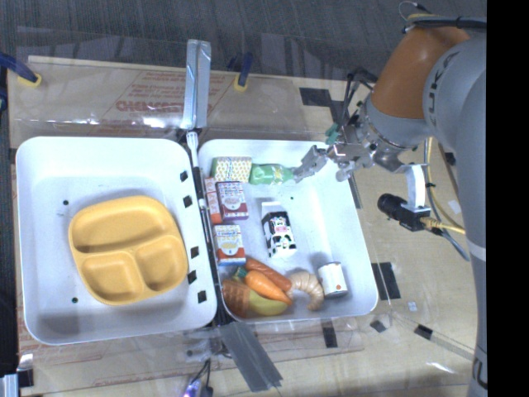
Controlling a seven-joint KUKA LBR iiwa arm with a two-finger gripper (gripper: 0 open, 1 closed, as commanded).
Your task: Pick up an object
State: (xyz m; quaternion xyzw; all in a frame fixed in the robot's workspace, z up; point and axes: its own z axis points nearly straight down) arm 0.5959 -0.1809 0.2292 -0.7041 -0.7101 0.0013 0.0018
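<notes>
The right bin (351, 222) holds several small items. A green packet (266, 174) and a pale yellow box (232, 169) lie along its far edge. Two red cartons (231, 199) (228, 242) line its left wall. A black-and-white cow carton (279, 231) stands in the middle. An orange carrot (266, 281), a tan pastry (307, 285) and a small white can (333, 278) sit at the near edge. My gripper (326, 168) hangs over the bin's far right corner, just right of the green packet. It is open, with nothing between its fingers.
A yellow compartment tray (128, 246) lies in the left bin (33, 180). A metal divider post (197, 81) rises between the bins at the back. The arm's orange band (409, 73) and cabling (409, 205) hang over the bench right of the bins.
</notes>
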